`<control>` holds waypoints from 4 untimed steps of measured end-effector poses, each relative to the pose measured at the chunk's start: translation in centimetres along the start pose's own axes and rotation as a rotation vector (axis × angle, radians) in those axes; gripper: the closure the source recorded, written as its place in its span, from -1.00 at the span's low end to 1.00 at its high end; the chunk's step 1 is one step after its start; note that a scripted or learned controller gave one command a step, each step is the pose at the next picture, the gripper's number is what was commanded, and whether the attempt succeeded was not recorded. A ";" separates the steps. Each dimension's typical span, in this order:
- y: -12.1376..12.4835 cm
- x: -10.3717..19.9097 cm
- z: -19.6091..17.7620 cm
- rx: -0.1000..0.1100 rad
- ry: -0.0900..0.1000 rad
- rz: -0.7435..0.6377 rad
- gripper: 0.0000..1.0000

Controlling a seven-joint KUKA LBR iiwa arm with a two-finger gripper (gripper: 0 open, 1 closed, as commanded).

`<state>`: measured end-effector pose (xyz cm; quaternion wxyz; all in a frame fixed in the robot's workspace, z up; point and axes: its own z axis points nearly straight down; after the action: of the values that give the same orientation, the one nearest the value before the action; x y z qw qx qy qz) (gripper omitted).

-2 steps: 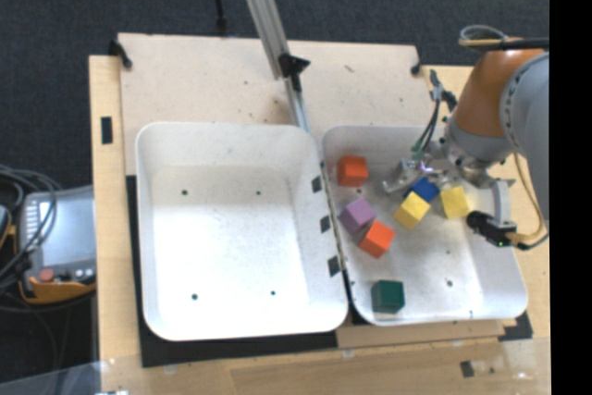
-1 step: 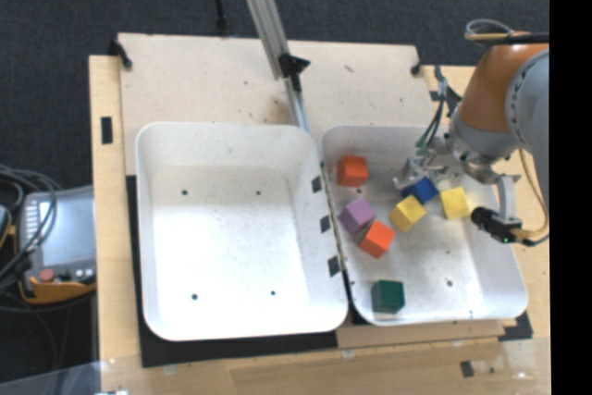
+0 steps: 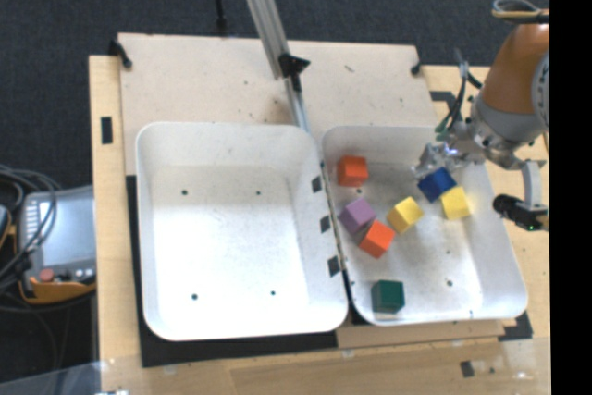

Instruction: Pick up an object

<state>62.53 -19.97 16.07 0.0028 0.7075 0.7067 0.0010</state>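
The gripper [image 3: 442, 154] is hanging over the right bin [image 3: 490, 291], just above a blue block [image 3: 434, 184] — I cannot tell its fingers' state — yellow blocks [image 3: 455, 203] lying beside it.

Seven blocks [image 3: 379, 238] lie in the right bin [image 3: 499, 291], beside the left bin [image 3: 231, 314].

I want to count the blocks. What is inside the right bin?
The right bin holds seven blocks: two orange, purple, two yellow, blue, green. The hand covers the floor beneath it.
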 end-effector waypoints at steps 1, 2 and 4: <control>-0.8 -0.1 -5.2 -0.002 0.000 0.004 1.00; -0.6 -0.3 -10.7 -0.003 -0.001 -0.003 1.00; -0.7 10.0 -9.9 0.005 0.003 -0.007 1.00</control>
<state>61.82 -9.90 25.93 0.0001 0.7049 0.7093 0.0005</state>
